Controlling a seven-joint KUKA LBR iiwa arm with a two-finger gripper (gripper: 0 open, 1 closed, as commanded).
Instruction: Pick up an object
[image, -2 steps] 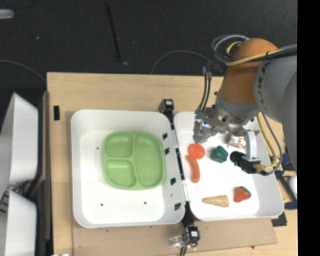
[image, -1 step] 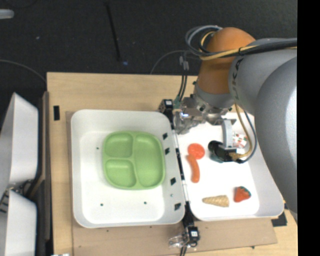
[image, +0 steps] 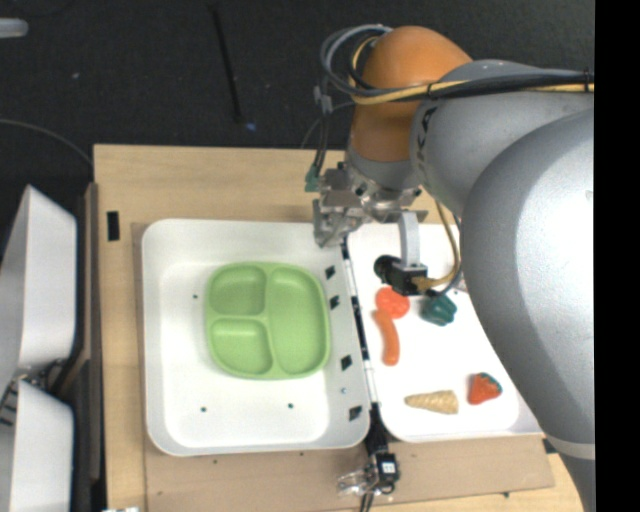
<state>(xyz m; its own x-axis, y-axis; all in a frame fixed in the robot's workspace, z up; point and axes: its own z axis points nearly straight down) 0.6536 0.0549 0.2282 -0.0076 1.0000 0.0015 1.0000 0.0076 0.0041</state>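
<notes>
Grey arm (image: 520, 210) over right bin (image: 450, 362), green plate (image: 268, 320)

A pale wooden bench (image: 200, 180) is noted, on which two shallow white bins, the left bin (image: 165, 330) and the right bin (image: 432, 368), are set side by side.

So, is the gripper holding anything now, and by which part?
Nothing held, as far as it shows. The gripper hangs over the left bin's far edge, apart from the plate and the orange toy.
</notes>
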